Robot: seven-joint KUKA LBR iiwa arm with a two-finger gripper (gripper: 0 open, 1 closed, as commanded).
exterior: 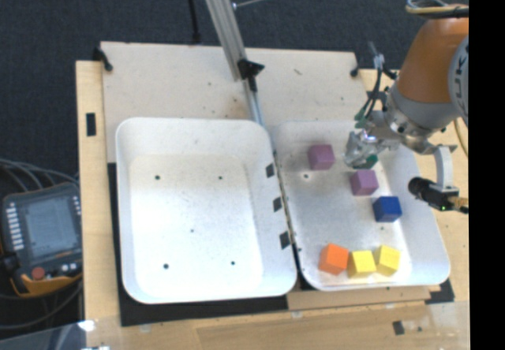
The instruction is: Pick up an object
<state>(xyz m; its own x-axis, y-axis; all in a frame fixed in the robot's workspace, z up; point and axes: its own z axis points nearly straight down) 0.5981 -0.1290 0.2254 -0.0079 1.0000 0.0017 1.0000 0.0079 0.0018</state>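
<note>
Pincer (363, 153) low over right bin (426, 262), between two purple cubes (320, 156) (364, 182); finger spread impossible to tell.

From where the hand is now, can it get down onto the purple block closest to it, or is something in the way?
Probably yes. The hand hangs just above that purple block in the right bin, with nothing between them. The blue block and the other purple block sit clearly apart from it.

Two white bins (197, 129); six blocks: two purple (320, 156), two yellow (362, 262), one blue (387, 209), one orange (334, 258).
</note>
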